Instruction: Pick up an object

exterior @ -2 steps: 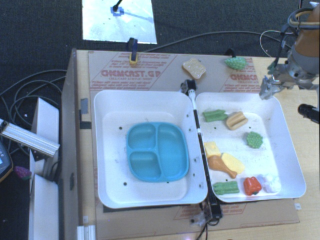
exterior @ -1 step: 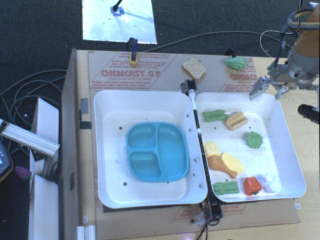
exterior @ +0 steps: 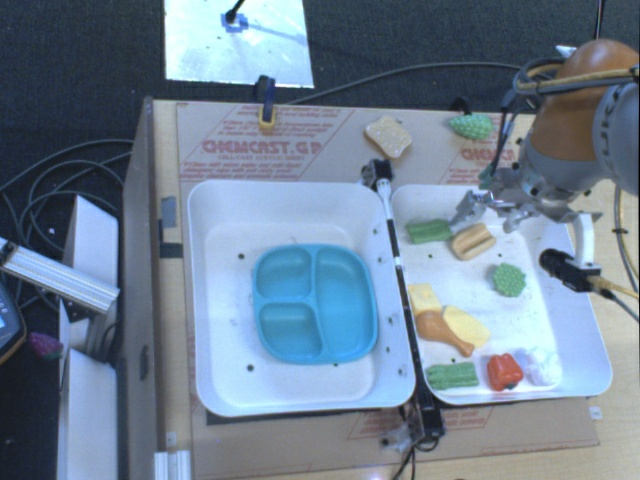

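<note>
Hot-dog bun, tan and stubby, is the piece I judge closest to my reach: it lies in the upper part of the right bin, touching or just beside the green block at its nine o'clock. From the camera view, my gripper hangs over the bin's far wall with its metal fingers spread apart and nothing between them. The bun sits at about seven o'clock from the midpoint of my fingertips, very near, and I cannot tell how far below. Its long axis runs roughly from eight o'clock up to two o'clock, so to close across its short side I would want my fingers lined up from about eleven to five; whether they already stand that way I cannot tell from this slant. Further down the same bin, toward six o'clock, lie the green knobbly ball, the yellow wedge, the drumstick, the green slab and the red pepper, all well apart from my fingers. The left bin holds the blue divided plate, far off at nine o'clock
</note>
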Available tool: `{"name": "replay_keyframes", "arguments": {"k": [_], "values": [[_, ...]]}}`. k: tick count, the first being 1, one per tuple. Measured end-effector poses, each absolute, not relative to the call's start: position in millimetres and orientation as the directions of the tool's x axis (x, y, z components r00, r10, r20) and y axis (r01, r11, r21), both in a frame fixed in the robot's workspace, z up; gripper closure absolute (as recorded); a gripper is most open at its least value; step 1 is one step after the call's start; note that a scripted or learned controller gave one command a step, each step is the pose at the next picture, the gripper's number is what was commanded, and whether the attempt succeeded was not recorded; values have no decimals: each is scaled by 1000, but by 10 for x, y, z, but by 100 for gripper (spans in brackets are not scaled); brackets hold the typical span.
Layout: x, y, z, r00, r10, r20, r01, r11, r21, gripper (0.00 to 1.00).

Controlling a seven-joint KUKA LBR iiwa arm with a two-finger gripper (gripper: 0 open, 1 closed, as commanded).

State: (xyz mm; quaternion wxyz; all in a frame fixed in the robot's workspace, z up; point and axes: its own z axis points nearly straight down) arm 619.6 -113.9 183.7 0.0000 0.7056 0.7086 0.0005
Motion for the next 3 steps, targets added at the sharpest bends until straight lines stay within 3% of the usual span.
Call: {"name": "replay_keyframes", "arguments": {"k": [1,2,3], "values": [[6087,-1548,1673,-1,1000,-2,1000,1,1,0],[5840,-1889,1342,-1,1000,-1,1000,1,1,0],[5654,-1812,925,-1,1000,0,1000,1,0,0]]}}
